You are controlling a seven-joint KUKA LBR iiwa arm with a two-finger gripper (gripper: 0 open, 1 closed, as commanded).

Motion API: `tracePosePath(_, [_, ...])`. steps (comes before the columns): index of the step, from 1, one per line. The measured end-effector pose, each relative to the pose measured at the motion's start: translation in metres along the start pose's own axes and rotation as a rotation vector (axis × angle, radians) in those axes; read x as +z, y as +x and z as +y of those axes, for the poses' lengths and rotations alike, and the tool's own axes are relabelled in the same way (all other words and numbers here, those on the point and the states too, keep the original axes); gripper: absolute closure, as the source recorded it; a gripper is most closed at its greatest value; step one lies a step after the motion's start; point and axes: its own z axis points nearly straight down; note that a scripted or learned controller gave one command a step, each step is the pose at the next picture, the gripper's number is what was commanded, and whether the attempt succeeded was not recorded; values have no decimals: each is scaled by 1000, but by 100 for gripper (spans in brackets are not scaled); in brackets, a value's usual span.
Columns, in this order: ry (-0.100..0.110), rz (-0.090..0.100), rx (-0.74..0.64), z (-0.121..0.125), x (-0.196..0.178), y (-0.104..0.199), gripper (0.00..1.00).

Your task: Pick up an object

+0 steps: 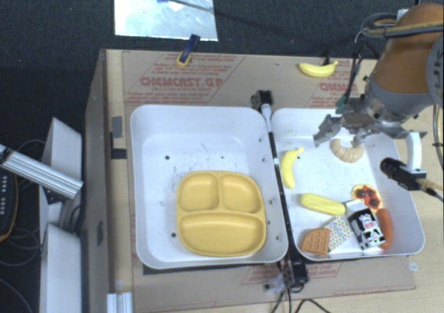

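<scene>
The gripper (341, 134) hangs over the far part of the right bin (305, 123), its two grey fingers (325, 130) spread apart with nothing between them. Just beneath and slightly to the near side lies a pale croissant (347, 151), curled on the bin floor; whether the right finger touches it, I cannot tell. Above the gripper rises the arm's grey wrist with its orange band (409, 41), coming in from the right.

Moving outward: left of the croissant, against the divider, sits a small banana (288, 166). Nearer lies a yellow corn cob (322, 203), then a waffle (316, 241) at the near edge, with a pizza slice (366, 196), a black-and-white carton (365, 227) and a sausage (385, 227) crowded in the near right corner.

Across in the left bin (159, 131) rests a yellow divided plate (220, 212). Beyond the bins, another banana (318, 68) lies on the bench (208, 75).
</scene>
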Motion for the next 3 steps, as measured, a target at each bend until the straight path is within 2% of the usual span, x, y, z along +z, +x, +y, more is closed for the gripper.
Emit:
tracePosePath(1, [2, 0, 3, -63, 114, -37, 0])
tracePosePath(2, [-8, 5, -3, -67, 142, -98, 0])
tracePosePath(3, [-4, -1, -1, 45, 117, -98, 0])
